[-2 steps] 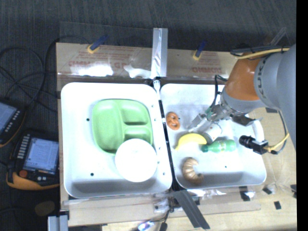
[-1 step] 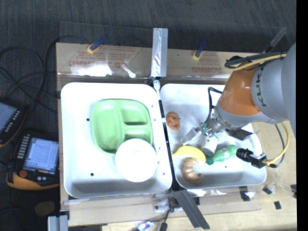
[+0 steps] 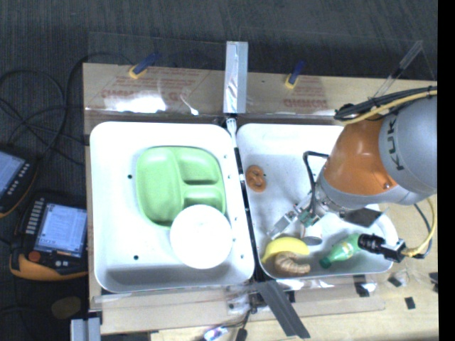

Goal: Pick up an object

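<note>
Right bin (image 3: 284,144), lower part of the frame: we list a banana (image 3: 286,246), a brown piece (image 3: 291,265) and a green bottle (image 3: 340,253), close together. Claw (image 3: 295,221) just above the banana; whether clenched or released we cannot tell. Risk: crowding may make it slip or grab two.

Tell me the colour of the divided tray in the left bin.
Light green; the divided plastic tray shows best in the camera view.
</note>
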Robot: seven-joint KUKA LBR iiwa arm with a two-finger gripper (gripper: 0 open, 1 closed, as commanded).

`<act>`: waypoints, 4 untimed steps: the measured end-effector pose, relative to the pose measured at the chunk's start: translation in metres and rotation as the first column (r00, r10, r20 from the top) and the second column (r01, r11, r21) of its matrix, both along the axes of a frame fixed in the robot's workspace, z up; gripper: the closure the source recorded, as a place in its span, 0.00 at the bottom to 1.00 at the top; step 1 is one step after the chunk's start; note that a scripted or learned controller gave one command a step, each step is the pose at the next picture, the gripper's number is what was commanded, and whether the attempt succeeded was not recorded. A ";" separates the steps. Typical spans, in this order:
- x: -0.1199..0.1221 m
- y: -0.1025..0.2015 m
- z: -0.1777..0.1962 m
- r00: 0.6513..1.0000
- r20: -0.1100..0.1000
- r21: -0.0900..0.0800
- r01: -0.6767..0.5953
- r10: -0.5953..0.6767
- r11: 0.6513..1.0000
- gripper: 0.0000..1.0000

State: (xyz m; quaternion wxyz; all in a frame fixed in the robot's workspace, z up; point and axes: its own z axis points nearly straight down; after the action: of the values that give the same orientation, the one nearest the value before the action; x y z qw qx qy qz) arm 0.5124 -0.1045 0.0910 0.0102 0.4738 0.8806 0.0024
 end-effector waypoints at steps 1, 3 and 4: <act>0.058 -0.023 0.050 0.997 -0.020 0.007 -0.071 0.071 0.997 0.00; 0.024 -0.061 0.009 0.967 -0.002 0.002 -0.256 0.256 0.967 1.00; 0.025 -0.061 0.018 0.967 0.000 0.004 -0.256 0.256 0.967 1.00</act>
State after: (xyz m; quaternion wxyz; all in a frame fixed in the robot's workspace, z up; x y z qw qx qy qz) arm 0.5372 -0.1652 0.1095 0.0086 0.3562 0.9344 0.0051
